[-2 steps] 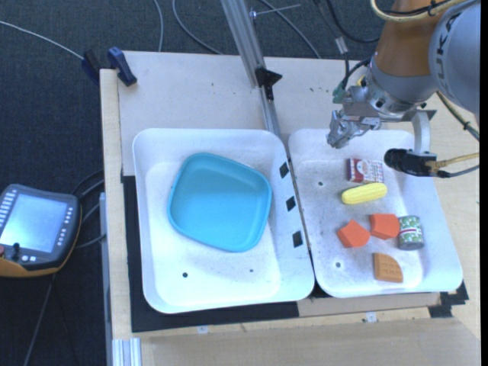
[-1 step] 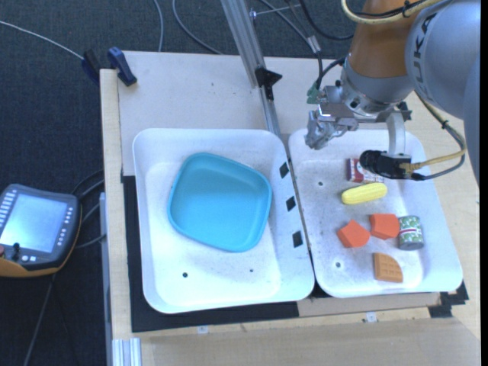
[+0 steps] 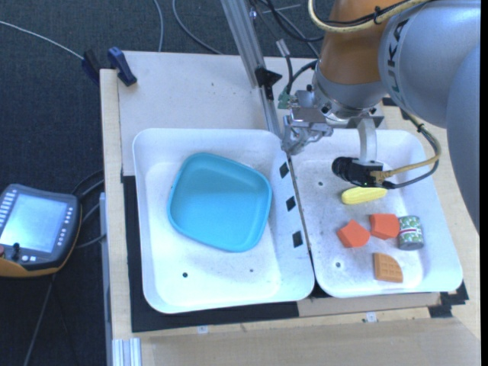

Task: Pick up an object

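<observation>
Where the bins meet: claw (image 3: 295, 141), open or closed I cannot tell.
Left bin (image 3: 146, 204): blue plate (image 3: 219, 201).
Right bin (image 3: 326, 269): banana (image 3: 363, 196), can (image 3: 410, 232).

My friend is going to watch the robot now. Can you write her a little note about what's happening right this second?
Gripper: above the far end of the wall between the two bins, with nothing seen in its grasp.
Left bin in the view: a blue plate.
Right bin: a yellow banana-shaped toy, an orange block, a red-orange block, a small can and a waffle-like piece.
Done: nothing picked up yet.
Left: go down on one item, grip it and lift it.
</observation>
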`<state>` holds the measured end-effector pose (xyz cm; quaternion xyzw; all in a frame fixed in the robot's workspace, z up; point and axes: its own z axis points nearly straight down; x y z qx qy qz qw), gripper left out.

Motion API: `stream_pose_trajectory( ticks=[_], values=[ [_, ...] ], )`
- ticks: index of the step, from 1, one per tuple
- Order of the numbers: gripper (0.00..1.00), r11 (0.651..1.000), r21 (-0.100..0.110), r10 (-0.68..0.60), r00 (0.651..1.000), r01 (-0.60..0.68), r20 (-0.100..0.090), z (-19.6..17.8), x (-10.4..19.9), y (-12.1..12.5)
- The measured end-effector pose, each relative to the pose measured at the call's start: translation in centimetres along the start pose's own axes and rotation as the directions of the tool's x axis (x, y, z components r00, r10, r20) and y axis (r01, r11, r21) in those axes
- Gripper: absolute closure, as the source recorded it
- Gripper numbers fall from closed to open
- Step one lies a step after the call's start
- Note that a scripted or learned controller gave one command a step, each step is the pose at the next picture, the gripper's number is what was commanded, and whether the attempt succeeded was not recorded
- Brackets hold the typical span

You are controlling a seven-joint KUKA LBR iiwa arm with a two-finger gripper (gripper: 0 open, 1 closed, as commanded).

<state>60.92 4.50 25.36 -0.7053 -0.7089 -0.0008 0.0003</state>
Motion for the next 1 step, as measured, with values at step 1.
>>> stream_pose_trajectory(
  ticks=[1],
  values=[
    [1.00,1.000,0.001,0.001,1.000,-0.001,0.001,1.59,4.77,-1.23]
  ],
)
